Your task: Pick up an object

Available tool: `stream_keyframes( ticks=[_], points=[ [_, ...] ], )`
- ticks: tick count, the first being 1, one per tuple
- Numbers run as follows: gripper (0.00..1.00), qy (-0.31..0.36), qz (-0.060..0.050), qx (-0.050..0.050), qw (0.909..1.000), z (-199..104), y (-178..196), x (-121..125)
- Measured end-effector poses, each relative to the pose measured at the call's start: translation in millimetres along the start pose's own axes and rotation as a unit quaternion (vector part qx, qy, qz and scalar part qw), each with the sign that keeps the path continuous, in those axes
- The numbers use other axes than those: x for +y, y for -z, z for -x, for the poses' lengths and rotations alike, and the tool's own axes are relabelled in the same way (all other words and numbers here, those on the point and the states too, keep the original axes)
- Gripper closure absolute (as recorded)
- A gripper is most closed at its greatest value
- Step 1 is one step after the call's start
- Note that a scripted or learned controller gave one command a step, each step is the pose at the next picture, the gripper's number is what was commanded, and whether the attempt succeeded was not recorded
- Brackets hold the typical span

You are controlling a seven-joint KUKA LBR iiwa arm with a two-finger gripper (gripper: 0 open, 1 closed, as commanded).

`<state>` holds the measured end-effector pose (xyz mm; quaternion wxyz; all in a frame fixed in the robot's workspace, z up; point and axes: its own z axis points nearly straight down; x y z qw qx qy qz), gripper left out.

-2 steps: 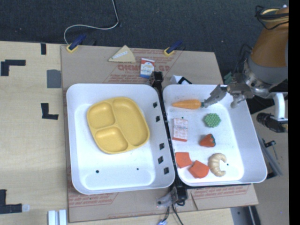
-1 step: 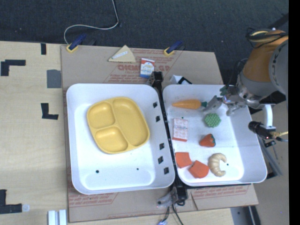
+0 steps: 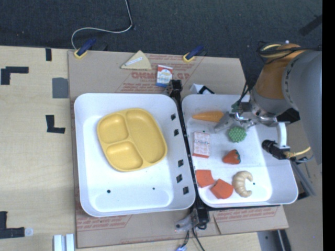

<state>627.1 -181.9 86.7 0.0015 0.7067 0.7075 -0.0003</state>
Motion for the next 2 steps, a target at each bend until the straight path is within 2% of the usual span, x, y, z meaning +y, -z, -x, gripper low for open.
stream_keyframes(
  ticks=[1,2],
  points=[
    [0.0,-0.001,-0.002,0.002,1.0,-46.2,-0.5,-124.3],
    [1.0,-0.001,0.001,0.0,1.0,-45.1,9.8,-122.7]
  ],
)
